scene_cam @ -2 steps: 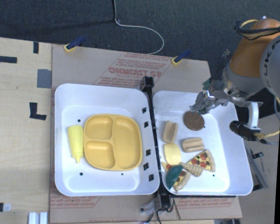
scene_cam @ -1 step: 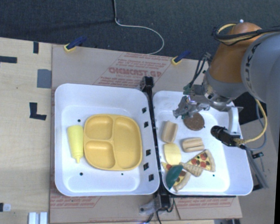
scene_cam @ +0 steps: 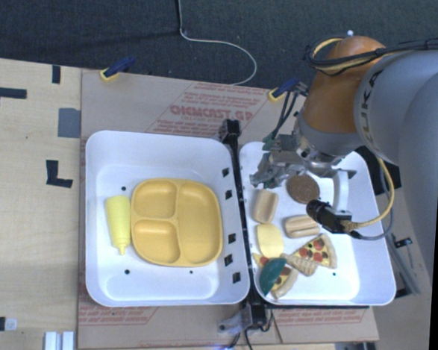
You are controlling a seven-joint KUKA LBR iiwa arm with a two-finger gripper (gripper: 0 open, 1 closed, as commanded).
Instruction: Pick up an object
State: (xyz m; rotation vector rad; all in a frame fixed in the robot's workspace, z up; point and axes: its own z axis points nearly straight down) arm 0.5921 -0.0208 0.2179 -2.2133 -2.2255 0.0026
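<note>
My end effector (scene_cam: 268, 172) hung over the right white bin (scene_cam: 372, 290); its state I couldn't tell. Left white bin (scene_cam: 97, 199) held one yellow divided plate (scene_cam: 177, 221), one yellow bottle (scene_cam: 118, 221).

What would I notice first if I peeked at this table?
Probably the big grey arm with its orange band, leaning over the right bin from the right. Next, the yellow tray in the left bin, with a yellow bottle beside it. Toy food, like a pizza slice, is piled in the right bin.
</note>
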